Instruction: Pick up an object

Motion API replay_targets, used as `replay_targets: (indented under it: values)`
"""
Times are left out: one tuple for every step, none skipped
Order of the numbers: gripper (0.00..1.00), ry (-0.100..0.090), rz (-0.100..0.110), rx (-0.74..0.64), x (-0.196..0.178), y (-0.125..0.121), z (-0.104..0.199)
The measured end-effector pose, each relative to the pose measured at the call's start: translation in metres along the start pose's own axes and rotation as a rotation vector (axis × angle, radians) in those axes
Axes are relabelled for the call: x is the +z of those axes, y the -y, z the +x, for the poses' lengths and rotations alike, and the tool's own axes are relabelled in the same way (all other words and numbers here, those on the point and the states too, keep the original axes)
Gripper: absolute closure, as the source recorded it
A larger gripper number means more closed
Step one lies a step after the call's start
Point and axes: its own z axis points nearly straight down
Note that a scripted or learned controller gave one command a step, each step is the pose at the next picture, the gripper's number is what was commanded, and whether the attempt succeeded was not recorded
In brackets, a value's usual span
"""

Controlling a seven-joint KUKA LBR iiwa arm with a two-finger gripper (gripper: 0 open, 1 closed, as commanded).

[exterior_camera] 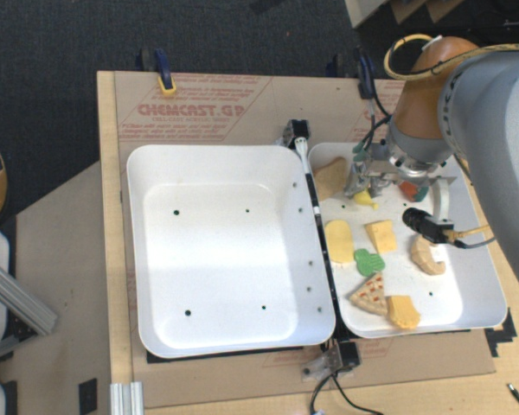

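The bench board [199, 102] reads "CHEMCAST GP" (red print); the gripper [363, 187], its state unclear, hovers over the right bin [476, 309].

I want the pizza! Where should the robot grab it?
Probably across the pizza slice's two long slanted sides near the middle, coming straight down. It lies flat, and an orange piece beside its crust end and a green piece above it crowd those ends.

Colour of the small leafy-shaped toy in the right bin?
Green leafy toy: bright green, clear in the camera view.
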Motion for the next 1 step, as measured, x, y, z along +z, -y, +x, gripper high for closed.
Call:
replay_targets:
  values:
    - [1.0,-0.006,-0.018,-0.011,-0.0954,-0.0282,0.0862]
